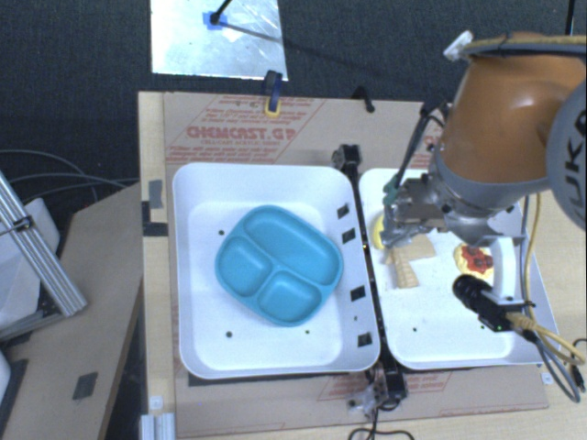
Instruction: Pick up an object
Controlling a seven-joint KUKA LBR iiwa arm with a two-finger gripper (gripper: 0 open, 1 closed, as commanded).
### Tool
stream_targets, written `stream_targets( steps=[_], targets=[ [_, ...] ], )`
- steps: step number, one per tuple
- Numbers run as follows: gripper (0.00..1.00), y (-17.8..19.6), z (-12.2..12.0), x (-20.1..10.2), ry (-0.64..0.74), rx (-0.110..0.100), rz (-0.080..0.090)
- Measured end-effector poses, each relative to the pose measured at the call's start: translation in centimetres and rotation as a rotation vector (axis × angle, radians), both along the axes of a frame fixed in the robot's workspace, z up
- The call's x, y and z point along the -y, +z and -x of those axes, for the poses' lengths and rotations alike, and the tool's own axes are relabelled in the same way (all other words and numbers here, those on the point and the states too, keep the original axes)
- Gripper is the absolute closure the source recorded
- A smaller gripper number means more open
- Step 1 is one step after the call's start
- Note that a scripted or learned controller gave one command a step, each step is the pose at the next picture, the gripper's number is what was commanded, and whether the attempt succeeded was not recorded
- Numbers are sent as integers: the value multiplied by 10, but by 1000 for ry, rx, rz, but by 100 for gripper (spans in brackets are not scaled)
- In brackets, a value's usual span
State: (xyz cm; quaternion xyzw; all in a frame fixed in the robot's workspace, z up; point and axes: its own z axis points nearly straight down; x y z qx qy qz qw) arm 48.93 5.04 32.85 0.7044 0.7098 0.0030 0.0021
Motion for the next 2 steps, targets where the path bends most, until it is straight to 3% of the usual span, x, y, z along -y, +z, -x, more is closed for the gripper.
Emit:
stream_targets(
  steps=[1, 2],
  targets=[
    [100, -34, 3, -34, -1, -8, 0],
    [100, -11, 3, -66, 0, -4, -1]
  ],
)
